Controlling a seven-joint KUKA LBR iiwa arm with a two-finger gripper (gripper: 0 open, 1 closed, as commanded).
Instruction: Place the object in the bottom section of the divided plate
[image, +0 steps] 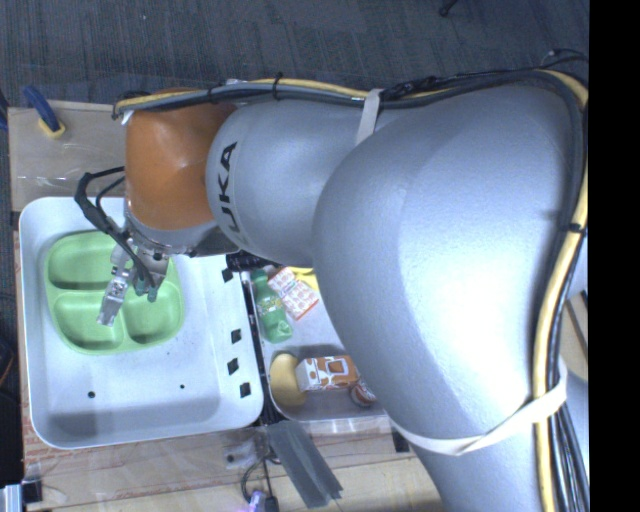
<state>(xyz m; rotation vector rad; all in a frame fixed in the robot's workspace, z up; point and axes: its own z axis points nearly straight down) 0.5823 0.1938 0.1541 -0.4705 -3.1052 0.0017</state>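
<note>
1. Divided plate (75, 262), pale green with three compartments, lay in the left bin (130, 410), close to that bin's far left corner and near its left wall.
2. One wide compartment ran along the plate's far side; two smaller ones sat side by side on its near side.
3. The gripper (128, 295) hung over the ridge between the two near compartments, about where it met the wide one.
4. Its fingers (108, 305) stood apart, and only the green of the plate showed between them.
5. Which item was the one to be placed could not be told; the fingers clamped nothing visible.
6. The arm (420, 250) reached in across the right bin (300, 422) and hid most of it, with the orange band (170, 160) above the left bin's far edge.
7. In the uncovered strip of the right bin, by the wall it shared with the left bin, lay a green bottle (270, 305) with a printed packet (293, 290) just beside it.
8. Nearer that bin's front edge sat a round yellow item (284, 373), touching a small brown-and-white carton (328, 373).
9. A blue clamp (45, 110) sat at the far left corner of the bench (70, 150).
</note>
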